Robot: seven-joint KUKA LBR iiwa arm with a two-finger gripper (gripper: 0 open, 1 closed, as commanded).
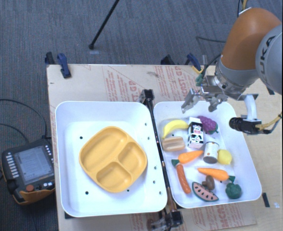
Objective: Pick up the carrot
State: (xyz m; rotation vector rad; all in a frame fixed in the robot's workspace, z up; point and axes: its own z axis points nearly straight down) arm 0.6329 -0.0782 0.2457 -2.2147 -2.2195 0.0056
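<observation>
Three orange carrots lie in the right bin (pixel 242 143): one (pixel 189 156) near the middle, one (pixel 182 177) pointing toward the front by the left wall, and one (pixel 213 173) lying crosswise to the right. My gripper (pixel 199 107) hovers over the bin's far edge, well behind the carrots. It is open, and nothing sits between its fingers (pixel 186 106).
Around the carrots are a banana (pixel 175 126), a bread roll (pixel 173 143), a cow-print carton (pixel 195 133), purple grapes (pixel 208 124), a can (pixel 210 152), a lemon (pixel 224 157), a watermelon slice (pixel 205 191), a mushroom (pixel 209 182) and broccoli (pixel 233 190). A yellow divided plate (pixel 113 159) lies in the left bin (pixel 69 129).
</observation>
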